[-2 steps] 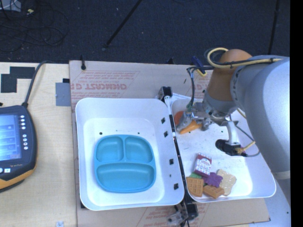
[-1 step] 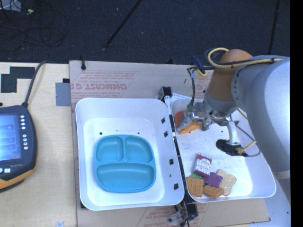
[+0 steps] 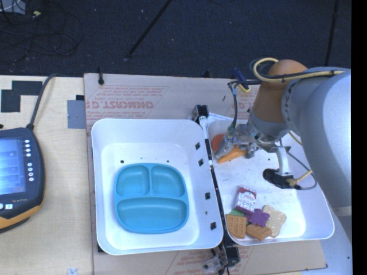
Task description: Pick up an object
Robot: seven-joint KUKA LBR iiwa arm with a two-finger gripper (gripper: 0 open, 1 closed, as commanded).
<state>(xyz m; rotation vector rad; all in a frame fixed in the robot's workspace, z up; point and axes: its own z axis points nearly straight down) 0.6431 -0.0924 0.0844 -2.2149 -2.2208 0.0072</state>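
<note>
Reached in from the right, wrist with its orange band low over the right bin [image 3: 321,225], gripper [image 3: 243,144] down at the far left corner, right beside an orange carrot-like toy [image 3: 229,154] lying there by the divider. Looked like the grasp step itself, tool already down at the target. Could not tell whether the pincer stood open or closed, nor whether the toy sat between its tips; too much wrist and cable in the way. Called next for a firm close and a straight lift, judged from this alone. Tight spot: bin wall and divider hard by on the left, rim just behind. Better room toward the near side, though a cluster of small toys [image 3: 255,216] crowded the near corner. Over in the left bin [image 3: 106,153], a blue divided plate [image 3: 151,198], well apart from the action.
</note>
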